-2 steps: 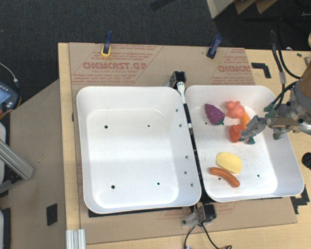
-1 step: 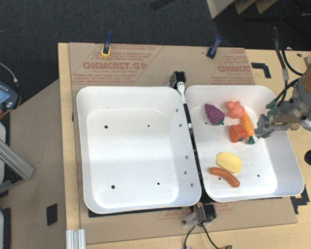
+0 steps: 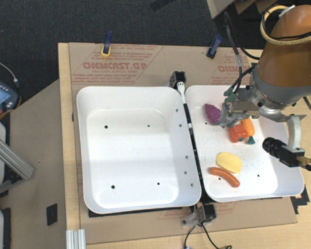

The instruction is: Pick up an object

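Orange toy pepper (image 3: 241,130) is being approached; gripper (image 3: 233,119) hovers beside it, finger state can't be told, descent needed next.

floor (image 3: 67,9): dark carpet | bench top (image 3: 145,56): brown board, printed | light: even

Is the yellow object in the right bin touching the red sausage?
Cannot tell. In the camera view the yellow object sits just above the red sausage; their edges meet or nearly meet.

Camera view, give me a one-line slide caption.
KUKA arm's gripper low in right bin among purple toy, orange pepper, yellow piece, sausage.
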`<action>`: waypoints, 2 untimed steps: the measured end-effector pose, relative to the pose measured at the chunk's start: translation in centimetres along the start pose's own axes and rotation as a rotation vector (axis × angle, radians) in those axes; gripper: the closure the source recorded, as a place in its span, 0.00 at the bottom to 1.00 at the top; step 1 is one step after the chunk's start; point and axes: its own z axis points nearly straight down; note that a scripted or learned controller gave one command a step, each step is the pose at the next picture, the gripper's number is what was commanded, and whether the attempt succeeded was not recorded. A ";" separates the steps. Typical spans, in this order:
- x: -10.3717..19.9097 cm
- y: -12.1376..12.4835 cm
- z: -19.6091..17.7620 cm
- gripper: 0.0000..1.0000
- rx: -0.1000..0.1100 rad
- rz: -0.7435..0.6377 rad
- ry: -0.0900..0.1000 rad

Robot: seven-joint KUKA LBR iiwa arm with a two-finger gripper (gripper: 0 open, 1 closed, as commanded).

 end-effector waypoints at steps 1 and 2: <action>5.8 0.1 -0.4 1.00 0.001 0.007 -0.001; 6.9 -0.2 -3.1 1.00 0.000 0.008 -0.001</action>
